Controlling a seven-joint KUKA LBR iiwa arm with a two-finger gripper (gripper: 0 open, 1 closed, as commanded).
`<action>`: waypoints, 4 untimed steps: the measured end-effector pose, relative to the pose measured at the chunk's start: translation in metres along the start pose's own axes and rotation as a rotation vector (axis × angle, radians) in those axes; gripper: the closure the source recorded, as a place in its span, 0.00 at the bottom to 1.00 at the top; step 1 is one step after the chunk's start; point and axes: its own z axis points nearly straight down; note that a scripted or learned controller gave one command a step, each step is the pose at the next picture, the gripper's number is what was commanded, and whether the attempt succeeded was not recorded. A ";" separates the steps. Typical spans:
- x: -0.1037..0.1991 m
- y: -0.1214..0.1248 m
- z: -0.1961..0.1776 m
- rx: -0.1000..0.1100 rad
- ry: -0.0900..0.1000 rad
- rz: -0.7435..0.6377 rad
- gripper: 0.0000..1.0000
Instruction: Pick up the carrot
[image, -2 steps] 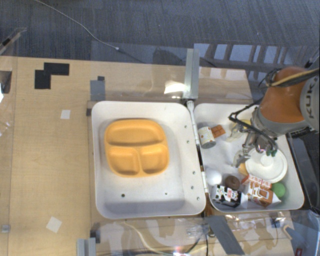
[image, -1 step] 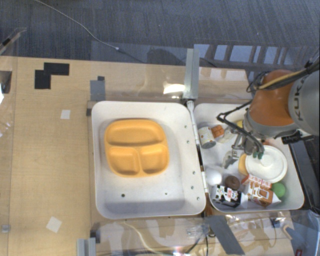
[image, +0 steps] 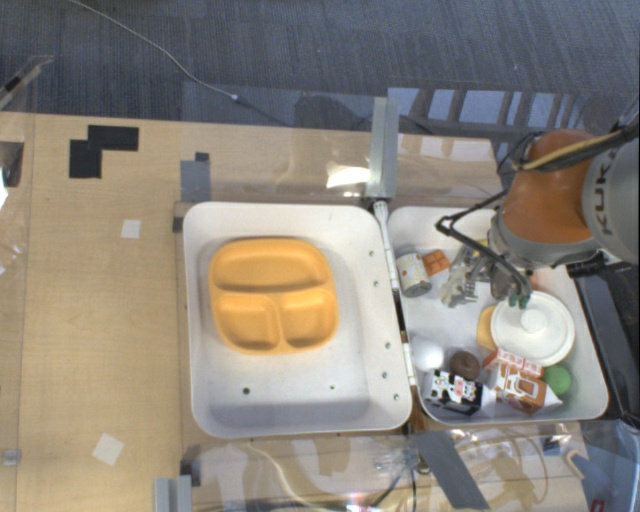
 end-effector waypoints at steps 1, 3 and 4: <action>0.102 -0.041 -0.053 0.001 0.030 -0.070 1.00; 0.081 0.015 -0.023 0.009 0.034 0.522 1.00; 0.055 -0.047 -0.143 0.013 0.025 0.827 1.00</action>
